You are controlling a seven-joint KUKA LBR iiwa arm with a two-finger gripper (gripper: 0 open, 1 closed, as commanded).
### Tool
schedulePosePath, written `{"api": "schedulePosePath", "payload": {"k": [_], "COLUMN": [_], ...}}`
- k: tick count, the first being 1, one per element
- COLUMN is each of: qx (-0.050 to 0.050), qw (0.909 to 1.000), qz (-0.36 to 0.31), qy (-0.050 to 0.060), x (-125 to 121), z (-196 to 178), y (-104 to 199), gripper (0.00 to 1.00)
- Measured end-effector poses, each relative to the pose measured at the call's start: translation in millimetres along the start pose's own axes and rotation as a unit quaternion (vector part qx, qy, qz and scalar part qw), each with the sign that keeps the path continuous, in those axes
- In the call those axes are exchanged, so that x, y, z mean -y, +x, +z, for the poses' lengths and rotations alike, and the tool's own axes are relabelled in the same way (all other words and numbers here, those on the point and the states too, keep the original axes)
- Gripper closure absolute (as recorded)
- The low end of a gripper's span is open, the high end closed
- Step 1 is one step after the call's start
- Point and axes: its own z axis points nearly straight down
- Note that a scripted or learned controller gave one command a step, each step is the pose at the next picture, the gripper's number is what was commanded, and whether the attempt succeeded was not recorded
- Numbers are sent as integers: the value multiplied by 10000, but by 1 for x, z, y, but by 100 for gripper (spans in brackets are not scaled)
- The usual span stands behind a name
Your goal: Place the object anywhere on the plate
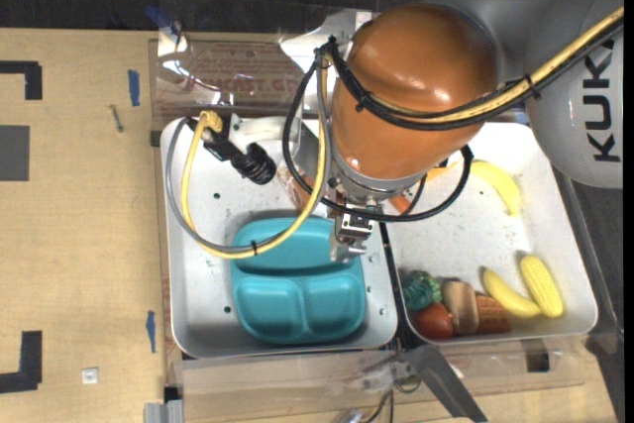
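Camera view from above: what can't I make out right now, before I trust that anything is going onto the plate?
- Gripper: the arm's orange band covers most of it, so whether it carries an object is unreadable.
- Teal plate: its upper right corner sits under the gripper and a yellow cable.
- Right bin: its left part is hidden by the arm.
- Toy food at that bin's bottom is clustered; individual pieces are hard to identify.
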Motion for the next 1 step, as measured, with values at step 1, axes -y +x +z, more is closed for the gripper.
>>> {"api": "schedulePosePath", "payload": {"k": [1], "qx": [17], "qw": [9997], "qz": [258], "qy": [-6], "x": [59], "z": [92], "y": [-16], "gripper": [100]}}
